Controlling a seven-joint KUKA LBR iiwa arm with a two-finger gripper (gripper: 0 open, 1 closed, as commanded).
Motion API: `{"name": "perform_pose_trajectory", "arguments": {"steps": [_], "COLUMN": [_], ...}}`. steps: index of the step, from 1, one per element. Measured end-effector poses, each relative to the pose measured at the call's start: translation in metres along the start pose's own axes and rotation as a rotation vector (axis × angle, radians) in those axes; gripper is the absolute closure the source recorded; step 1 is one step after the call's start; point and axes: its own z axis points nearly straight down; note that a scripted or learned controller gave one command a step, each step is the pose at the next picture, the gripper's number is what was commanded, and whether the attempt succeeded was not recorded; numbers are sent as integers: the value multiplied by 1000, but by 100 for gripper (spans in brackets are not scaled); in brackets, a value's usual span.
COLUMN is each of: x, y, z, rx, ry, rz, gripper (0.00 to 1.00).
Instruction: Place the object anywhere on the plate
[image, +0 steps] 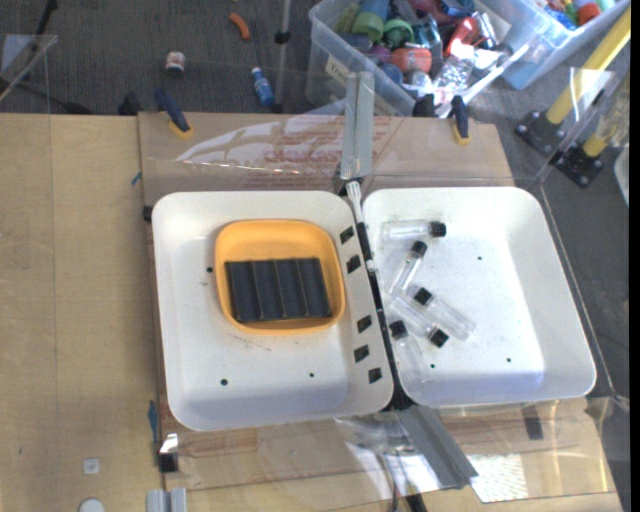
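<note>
Clear plastic vials with black caps (420, 290) lie scattered, long axes mostly slanting, in the right white bin (520, 250), directly right of my target, the orange plate (278, 237) bearing a black ribbed insert (278, 290) in the left white bin (190, 300).

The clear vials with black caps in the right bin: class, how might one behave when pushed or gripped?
Each clear vial looks cylindrical and lies on its side, so it probably rolls. Its glossy wall may slip. Those lying close together would likely jostle.
</note>
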Motion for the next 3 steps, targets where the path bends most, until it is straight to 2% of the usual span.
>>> {"name": "perform_pose_trajectory", "arguments": {"steps": [1,3], "x": [-5,-7], "y": [1,0], "z": [0,-28], "rx": [-1,6], "ry": [-1,-28], "rz": [-412,-403], "gripper": [100,100]}}
